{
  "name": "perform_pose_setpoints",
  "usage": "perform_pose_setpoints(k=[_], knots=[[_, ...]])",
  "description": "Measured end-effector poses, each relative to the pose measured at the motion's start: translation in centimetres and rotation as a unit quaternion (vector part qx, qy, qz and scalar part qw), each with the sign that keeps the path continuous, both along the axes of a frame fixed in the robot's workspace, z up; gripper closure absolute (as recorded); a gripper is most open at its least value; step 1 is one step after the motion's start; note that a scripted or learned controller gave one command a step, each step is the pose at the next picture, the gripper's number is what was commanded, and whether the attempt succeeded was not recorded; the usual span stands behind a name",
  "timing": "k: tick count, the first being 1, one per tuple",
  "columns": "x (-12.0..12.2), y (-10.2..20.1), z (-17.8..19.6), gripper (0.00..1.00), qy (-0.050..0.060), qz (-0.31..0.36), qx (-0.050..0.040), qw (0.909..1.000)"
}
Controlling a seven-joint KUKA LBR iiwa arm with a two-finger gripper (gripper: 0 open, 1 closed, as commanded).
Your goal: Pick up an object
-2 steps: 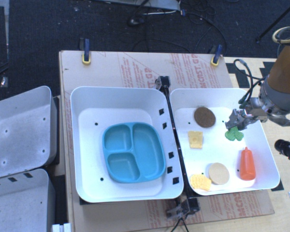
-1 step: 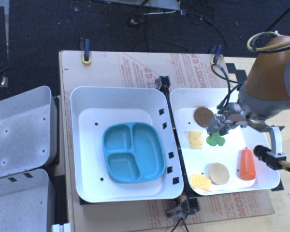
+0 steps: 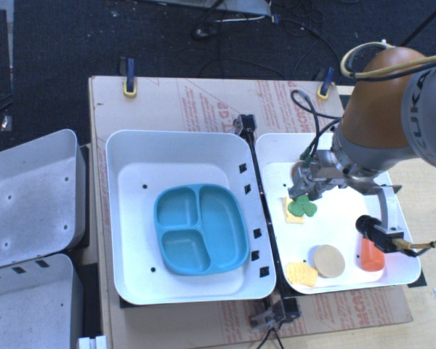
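Setting: robotics lab | bench: board top (image 3: 203, 104) held by yellow clamps (image 3: 130, 87) | two white bins (image 3: 120, 195) side by side, cables (image 3: 225, 20) trailing over dark carpet behind | grey-and-orange industrial arm (image 3: 385, 100) reaches in from the right

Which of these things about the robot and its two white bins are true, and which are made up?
1. The blue tray lies in the left bin. True.
2. The gripper is over the left bin. False: it is over the right bin, by the green piece.
3. An orange thing lies in the right bin. True.
4. The round tan disc sits on the blue tray. False: it lies in the right bin.
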State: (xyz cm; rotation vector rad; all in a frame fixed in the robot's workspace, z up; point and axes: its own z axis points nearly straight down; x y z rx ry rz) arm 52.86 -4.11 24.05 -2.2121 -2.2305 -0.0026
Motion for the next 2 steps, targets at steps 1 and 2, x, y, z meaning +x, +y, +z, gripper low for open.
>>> perform_pose_setpoints(k=[1,2], knots=[[0.3,6.0,0.4,1.0,0.0,0.0,0.0002,1.0],[0.5,11.2,0.8,1.0,0.0,0.0,0.0001,1.0]])
